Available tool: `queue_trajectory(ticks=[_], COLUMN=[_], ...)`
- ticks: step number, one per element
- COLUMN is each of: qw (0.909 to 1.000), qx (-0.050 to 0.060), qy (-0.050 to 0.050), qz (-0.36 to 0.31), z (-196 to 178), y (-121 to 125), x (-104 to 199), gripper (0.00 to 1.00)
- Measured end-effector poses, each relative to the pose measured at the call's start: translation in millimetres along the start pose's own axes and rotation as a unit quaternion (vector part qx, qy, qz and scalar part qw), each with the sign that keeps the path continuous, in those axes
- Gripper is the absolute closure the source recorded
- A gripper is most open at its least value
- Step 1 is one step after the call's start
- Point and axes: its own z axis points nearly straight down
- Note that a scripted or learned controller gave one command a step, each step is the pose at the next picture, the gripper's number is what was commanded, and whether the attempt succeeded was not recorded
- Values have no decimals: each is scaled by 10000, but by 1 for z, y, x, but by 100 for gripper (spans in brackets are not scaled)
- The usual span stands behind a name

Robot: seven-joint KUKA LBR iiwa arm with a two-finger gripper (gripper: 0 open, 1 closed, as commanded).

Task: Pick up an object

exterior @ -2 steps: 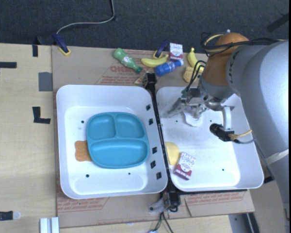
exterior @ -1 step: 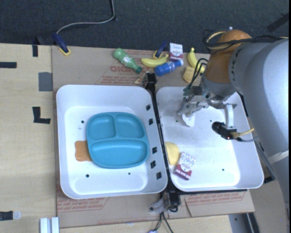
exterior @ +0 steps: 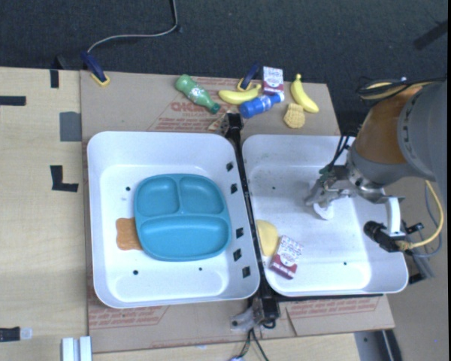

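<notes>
Reaching in from the right, the grey arm (exterior: 406,138) with its orange band lowers its gripper (exterior: 325,201) into the right of two shallow white bins, near that bin's middle. The fingers are spread a little way apart, their tips at a small white object (exterior: 322,211) on the bin floor; whether they have hold of it cannot be told from this angle.

The two bins sit side by side on a sheet of brown cardboard (exterior: 135,104) with red printing, laid over a pale wooden bench (exterior: 22,224) marked with black tape. Behind the bench lies dark carpet (exterior: 286,21), crossed by one white cable (exterior: 146,32).

The left bin (exterior: 105,156) holds one blue divided plate (exterior: 183,216) and one orange-brown flat piece (exterior: 125,234) tucked partly under the plate's left edge. The right bin (exterior: 376,277) holds three things: the white object under the gripper, one pale yellow piece (exterior: 267,238) against the bin's left wall, and one small red-and-white packet (exterior: 286,256) just beside it.

On the cardboard behind the bins are six loose items: one green bottle (exterior: 195,93), two bananas (exterior: 239,95) (exterior: 303,95), one blue bottle (exterior: 257,106), one small red-and-white carton (exterior: 273,79) and one yellow waffle-like piece (exterior: 294,116). One black clip (exterior: 232,122) sits where the bins meet at the back.
</notes>
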Motion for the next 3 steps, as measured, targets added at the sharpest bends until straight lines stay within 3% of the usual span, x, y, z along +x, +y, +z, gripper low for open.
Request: queue_trajectory(ticks=[1,2,3], qw=[10000,10000,10000], qx=[-9,30,30], qy=[16,31,28], qz=[-5,-9,-14], z=[0,3,3], y=[-54,-56,-5], x=[53,54,74], gripper=[100,0,0])
